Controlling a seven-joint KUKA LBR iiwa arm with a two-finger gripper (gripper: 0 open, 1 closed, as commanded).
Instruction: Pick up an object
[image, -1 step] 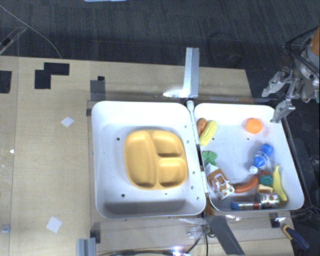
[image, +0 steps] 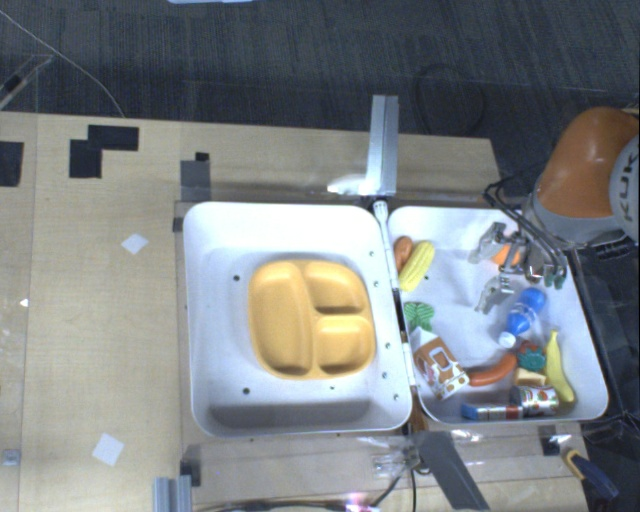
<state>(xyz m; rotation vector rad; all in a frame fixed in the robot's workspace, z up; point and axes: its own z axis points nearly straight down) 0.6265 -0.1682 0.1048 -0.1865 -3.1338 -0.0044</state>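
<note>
**Gripper low over the right bin's far end**

From the overhead camera, the grey arm with its orange band (image: 592, 165) leans in from the right, and its metal two-finger gripper (image: 492, 270) hangs over the right white bin (image: 455, 228). The fingers (image: 489, 296) stand a little apart with nothing visible between them.

Just below the gripper lies a blue plastic bottle (image: 522, 316). Off to its left, by the bin's wall, a yellow toy corn cob (image: 416, 261) rests against an orange piece. Farther down from it sit a green leafy toy (image: 419, 316), an orange-and-white carton (image: 440, 365), a toy sausage (image: 490, 372) and a yellow banana (image: 556, 368).

Well to the gripper's left — in the left white bin (image: 215, 300) — lies a yellow divided plastic tray (image: 308, 316).
</note>
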